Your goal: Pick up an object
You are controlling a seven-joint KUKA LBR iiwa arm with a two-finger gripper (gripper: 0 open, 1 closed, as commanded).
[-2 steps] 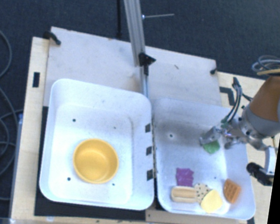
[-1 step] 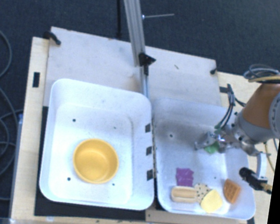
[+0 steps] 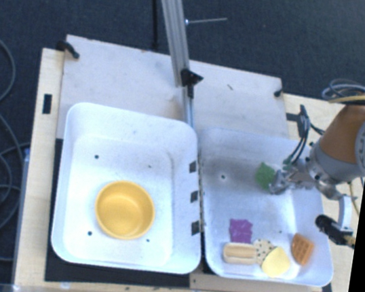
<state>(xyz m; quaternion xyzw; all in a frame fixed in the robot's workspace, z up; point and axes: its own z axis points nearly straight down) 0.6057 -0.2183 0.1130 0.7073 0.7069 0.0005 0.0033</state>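
The arm (image 3: pixel 344 143) is a rounded, bulky thing, its widest segment a warm orange-brown with a grey shell beside it at the frame's edge. Below that comes a pale grey wrist collar, smooth and slightly glossy. Thin dark cables loop off its left flank, and lighter grey wires coil just above the orange part. The gripper (image 3: pixel 278 183) is small, metallic grey and blocky. A black fitting with a white bracket juts out beneath the wrist.
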